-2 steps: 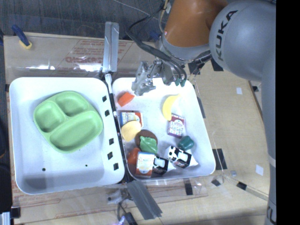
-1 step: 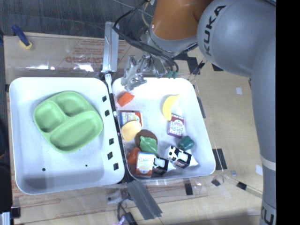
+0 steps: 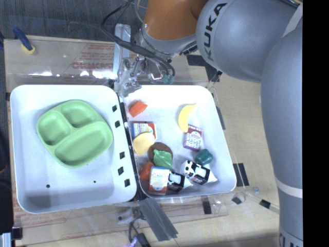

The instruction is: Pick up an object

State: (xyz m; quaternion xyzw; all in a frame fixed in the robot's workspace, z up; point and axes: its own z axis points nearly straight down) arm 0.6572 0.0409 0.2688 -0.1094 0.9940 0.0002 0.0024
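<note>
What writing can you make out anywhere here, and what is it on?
"KUKA": on the grey arm, running up its side.
Faint red print on the clear sheet behind the bins: too blurred to read.
Labels on the small packets in the right bin: too small to read.

Arm (image 3: 247,30) cut off top & right; fingers too small/cluttered to read; cow-print item (image 3: 197,173) unclear.

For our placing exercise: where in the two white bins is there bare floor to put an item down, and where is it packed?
Left bin: bare floor along the front, below the green divided plate. Right bin: bare between the orange wedge and the yellow banana. Packed at its front left, around the black-and-white cow toy.
</note>
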